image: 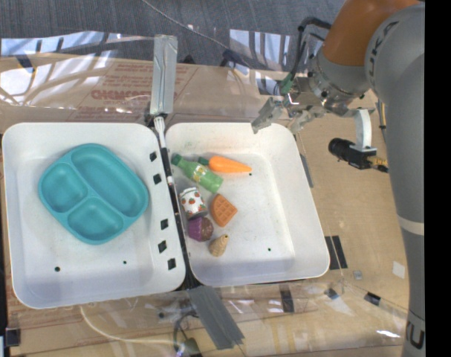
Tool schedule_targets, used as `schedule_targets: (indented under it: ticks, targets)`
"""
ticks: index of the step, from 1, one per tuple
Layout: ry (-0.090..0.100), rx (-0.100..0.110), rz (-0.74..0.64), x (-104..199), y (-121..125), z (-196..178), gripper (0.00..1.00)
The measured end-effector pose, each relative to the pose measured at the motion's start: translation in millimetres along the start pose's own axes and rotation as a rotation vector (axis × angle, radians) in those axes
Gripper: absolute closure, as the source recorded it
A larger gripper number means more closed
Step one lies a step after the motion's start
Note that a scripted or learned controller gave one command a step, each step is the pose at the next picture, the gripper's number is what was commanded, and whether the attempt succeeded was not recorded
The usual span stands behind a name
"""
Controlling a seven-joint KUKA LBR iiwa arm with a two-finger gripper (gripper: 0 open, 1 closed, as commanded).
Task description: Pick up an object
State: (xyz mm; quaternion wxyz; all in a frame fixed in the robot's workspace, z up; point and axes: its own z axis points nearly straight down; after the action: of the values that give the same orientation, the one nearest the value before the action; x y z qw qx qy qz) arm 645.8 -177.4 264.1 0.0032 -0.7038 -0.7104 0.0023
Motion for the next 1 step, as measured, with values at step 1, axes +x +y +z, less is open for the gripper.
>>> schedule_targets:
  ticks: [1]
  targets:
    - [0.002, 0.002, -0.249, 4.0, -21.0, 111.6, 0.0]
